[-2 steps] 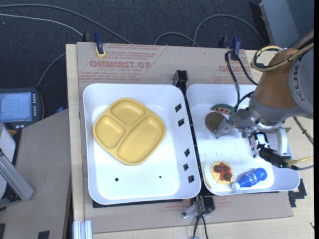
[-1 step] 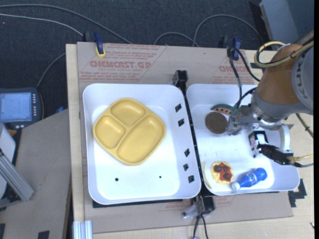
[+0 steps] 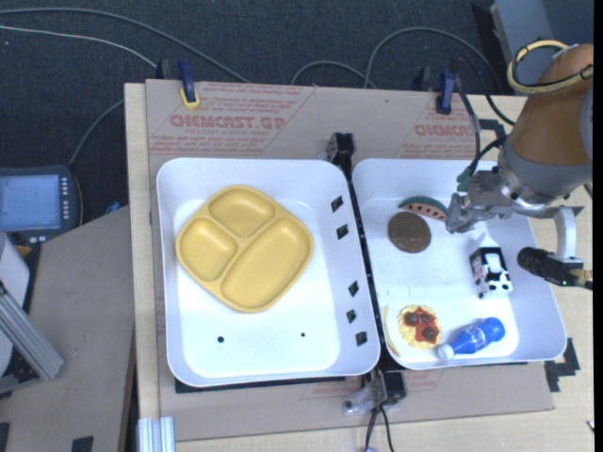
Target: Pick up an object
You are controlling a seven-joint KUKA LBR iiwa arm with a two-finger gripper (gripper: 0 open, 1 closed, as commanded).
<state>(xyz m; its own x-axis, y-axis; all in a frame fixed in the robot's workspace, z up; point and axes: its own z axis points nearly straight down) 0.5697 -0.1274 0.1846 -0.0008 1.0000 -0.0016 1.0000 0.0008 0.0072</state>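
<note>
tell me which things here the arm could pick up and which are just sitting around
Pickable, in the right bin: brown disc, watermelon slice, cow figure, pizza piece, blue bottle.

Just there: yellow divided plate, left bin, clamps, cables.

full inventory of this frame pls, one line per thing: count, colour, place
bins: 2, white, side by side on the bench
divided plate: 1, yellow, three compartments, middle of the left bin
round disc: 1, brown, upper left of the right bin
watermelon slice toy: 1, green rim with red, just above the disc
cow toy: 1, black and white, right of centre in the right bin
pizza toy: 1, yellow with red topping, front of the right bin
bottle: 1, blue with a pale cap, lying beside the pizza toy at the front
clamps: 2, blue and yellow, on the board's far edge
screen: 1, grey casing, far left off the bench
arm: 1, grey with orange band, reaching in from the right
claw: 1, grey, over the right bin's upper part near the watermelon slice toy
</note>
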